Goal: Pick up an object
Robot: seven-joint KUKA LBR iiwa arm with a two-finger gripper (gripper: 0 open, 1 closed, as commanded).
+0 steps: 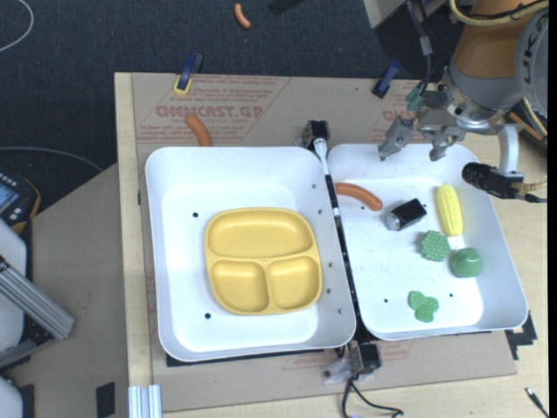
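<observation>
Camera view from above, slanted: two shallow white plastic bins side by side on a cardboard-topped table (261,103). Right bin (383,277): grey two-finger pincer (416,144) poised over far edge, fingers spread apart, nothing between them. Nearest candidate: small black cylindrical block (406,213), toward the viewer from the pincer, long axis slanting left-right. Orange toy sausage (359,196) just left of it; yellow toy corn cob (449,210) just right, long axis running near to far. Green toy pieces (435,246) nearer still. Left bin (174,233): yellow divided plastic tray (261,259).
</observation>
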